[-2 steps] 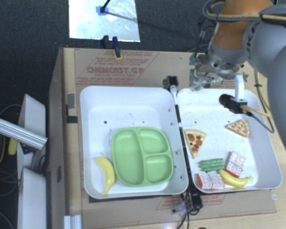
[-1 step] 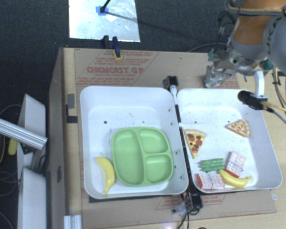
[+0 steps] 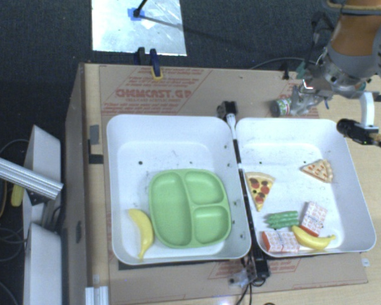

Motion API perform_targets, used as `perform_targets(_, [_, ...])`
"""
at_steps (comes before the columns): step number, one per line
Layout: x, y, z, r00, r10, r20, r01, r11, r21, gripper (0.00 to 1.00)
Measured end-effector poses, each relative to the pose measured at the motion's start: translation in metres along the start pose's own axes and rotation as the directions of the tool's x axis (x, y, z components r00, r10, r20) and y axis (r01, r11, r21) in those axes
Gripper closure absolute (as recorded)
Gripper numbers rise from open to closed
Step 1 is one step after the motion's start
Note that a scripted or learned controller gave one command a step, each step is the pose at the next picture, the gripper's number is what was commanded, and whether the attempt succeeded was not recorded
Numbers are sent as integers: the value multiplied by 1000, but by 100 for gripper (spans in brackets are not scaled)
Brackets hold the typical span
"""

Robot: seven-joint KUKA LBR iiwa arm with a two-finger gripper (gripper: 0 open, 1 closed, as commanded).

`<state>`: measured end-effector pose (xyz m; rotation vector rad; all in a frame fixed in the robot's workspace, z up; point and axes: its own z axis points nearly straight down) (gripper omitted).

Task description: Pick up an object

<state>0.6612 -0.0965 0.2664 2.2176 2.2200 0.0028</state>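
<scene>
My gripper [image 3: 300, 100] hangs over the back rim of the right bin [image 3: 349, 170], near its far left corner, with nothing seen in it. The right bin holds two pizza slices, one at the left [image 3: 260, 188] and one at the back right [image 3: 317, 169]. In front of them lie green beans [image 3: 282, 219], a red-and-white box [image 3: 314, 218], a second red-and-white pack [image 3: 278, 240] and a yellow banana [image 3: 314, 239]. The left bin [image 3: 124, 170] holds a green divided plate [image 3: 190, 207] and another banana [image 3: 141, 232].
A small greenish-grey thing [image 3: 280, 107] sits just left of the gripper on the bench behind the bins; whether it touches the gripper is unclear. A black divider clamp [image 3: 228, 110] stands between the bins. The back half of each bin shows bare white floor.
</scene>
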Motion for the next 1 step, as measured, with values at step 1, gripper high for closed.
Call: perform_targets(1, [8,-67,12,1000,1,-1,-1,1000,3,100])
